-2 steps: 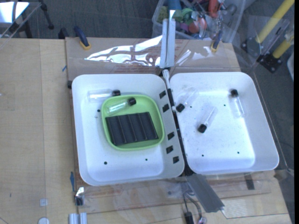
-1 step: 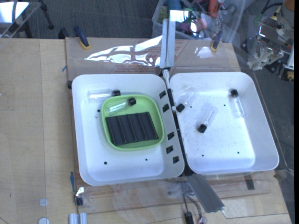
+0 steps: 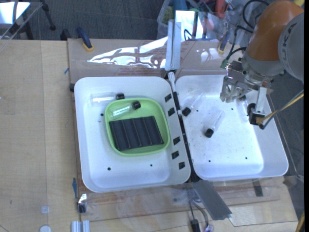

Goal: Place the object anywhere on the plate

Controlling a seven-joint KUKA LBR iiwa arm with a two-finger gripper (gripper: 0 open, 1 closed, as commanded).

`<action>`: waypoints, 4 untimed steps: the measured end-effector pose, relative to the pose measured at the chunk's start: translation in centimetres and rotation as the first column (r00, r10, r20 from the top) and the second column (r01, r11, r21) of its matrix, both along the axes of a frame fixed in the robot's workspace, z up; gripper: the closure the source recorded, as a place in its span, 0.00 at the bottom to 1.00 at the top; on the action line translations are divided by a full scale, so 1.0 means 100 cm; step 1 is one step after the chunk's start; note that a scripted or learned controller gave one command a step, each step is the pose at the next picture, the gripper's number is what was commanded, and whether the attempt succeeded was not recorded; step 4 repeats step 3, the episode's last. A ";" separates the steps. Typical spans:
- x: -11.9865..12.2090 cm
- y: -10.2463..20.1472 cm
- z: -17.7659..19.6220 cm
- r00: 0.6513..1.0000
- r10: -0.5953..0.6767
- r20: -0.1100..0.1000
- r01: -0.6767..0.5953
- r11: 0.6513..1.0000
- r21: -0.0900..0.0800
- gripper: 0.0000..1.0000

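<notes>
- The arm is reaching in from the right, its orange band point(image 3: 271, 30) high; the gripper point(image 3: 231, 96) is hanging over the right bin point(image 3: 270, 153)'s far side
- Whether it is open, I cannot tell
- A clear vial point(image 3: 214, 123) is lying in that bin, another point(image 3: 124, 108) on the green plate point(image 3: 164, 124); no writing is reading legibly

Two white bins, left point(image 3: 96, 178) and right point(image 3: 270, 158), speckled with small black dots, on a pale wood-grain bench point(image 3: 34, 129). Lime-green plate point(image 3: 164, 124) bearing a black ribbed block point(image 3: 135, 133) and a clear tube with black cap point(image 3: 126, 108); further clear, black-capped tubes point(image 3: 214, 123) on the right bin's white. Grey arm with orange band point(image 3: 273, 25).
</notes>
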State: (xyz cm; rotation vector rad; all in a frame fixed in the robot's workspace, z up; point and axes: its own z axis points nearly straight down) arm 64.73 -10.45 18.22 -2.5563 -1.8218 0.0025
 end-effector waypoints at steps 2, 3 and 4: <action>-0.048 0.103 0.033 0.996 0.091 -0.003 -0.091 0.996 0.001 1.00; -0.048 0.103 0.033 0.996 0.090 -0.002 -0.090 0.996 0.001 0.00; -0.048 0.103 0.033 0.996 0.090 -0.002 -0.090 0.996 0.001 0.00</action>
